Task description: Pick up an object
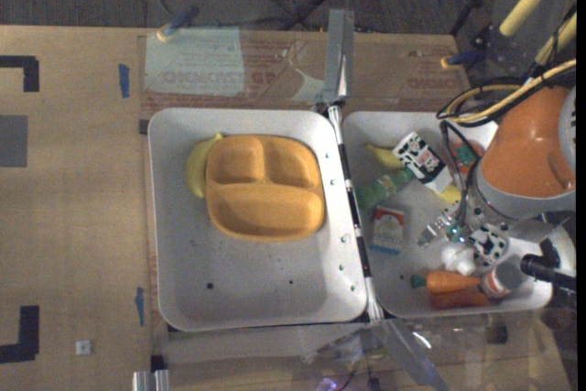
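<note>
Cardboard-topped bench [82,224], dark carpet and tripod legs behind it. Two white bins side by side: left bin [174,288] carries an orange divided tray [265,186] near its far edge, sitting on top of something yellow [195,168] that pokes out on the tray's left.

Right bin [389,302] is the cluttered one, and the arm [526,151] hangs over its right half. Gripper [455,229] is low amid the clutter near the bin's middle; can't tell if it's released or clenched, and nothing visibly grasped.

Candidates: carrot [455,282] along the near edge, red-and-white carton [387,227] by the divider, green bottle [385,189], banana [383,155] at the far edge, black-and-white box [418,156] beside it.

Doing it well, my take: pick one isolated target. The carton lies flat with free space around it; the carrot is touching a brown piece [462,298] and a white lump [462,258], so a descent there risks a double contact. Come straight down, centred, jaws across the short axis.

Hard to read: the orange wrist band hides the bin's right side; the spotted item [490,244] under the wrist is unidentifiable, as is the red-capped thing [499,281].
</note>
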Controlling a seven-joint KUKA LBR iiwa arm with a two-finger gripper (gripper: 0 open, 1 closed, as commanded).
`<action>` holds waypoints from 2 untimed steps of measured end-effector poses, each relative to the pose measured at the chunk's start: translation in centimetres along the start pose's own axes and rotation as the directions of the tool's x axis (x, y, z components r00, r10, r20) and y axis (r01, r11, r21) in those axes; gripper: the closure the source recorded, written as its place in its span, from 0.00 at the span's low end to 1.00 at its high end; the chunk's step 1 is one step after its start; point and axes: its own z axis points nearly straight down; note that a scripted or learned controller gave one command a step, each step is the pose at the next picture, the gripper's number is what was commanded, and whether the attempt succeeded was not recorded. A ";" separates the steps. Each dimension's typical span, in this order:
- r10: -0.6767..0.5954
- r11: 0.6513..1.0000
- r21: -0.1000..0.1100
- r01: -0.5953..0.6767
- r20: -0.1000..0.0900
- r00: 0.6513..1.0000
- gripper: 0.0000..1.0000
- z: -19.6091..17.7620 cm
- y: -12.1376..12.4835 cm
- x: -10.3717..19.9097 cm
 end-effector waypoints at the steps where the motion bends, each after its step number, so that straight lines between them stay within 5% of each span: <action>1: -0.073 0.997 -0.003 0.073 0.004 0.997 1.00 -19.5 0.1 2.9; 2: -0.295 0.955 -0.001 0.295 0.001 0.955 1.00 -10.9 2.8 10.8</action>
